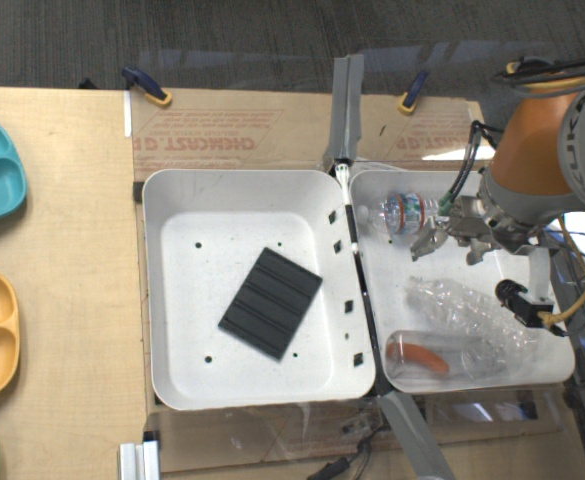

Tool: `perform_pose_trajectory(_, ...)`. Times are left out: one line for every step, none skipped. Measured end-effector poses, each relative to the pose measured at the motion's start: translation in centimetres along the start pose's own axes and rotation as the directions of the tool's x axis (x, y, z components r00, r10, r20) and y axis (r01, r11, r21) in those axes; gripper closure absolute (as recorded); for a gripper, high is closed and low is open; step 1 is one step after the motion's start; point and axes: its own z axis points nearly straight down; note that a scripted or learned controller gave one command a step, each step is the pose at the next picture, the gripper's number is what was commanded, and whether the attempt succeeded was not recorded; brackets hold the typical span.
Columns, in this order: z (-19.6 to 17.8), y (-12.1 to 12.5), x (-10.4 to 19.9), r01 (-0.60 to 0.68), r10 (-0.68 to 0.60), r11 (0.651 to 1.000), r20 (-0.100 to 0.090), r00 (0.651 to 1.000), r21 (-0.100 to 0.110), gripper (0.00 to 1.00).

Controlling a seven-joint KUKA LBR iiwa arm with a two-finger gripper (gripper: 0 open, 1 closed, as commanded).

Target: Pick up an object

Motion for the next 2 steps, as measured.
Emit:
perform_pose_trajectory(4.4,-2.3,-3.0,0.101,-0.101,0.995,-0.001,0.995,-0.002,0.00)
perform_pose_trajectory(6.8,-2.5,-1.2,0.233,-0.233,0.972,-0.001,0.972,-0.001,0.00)
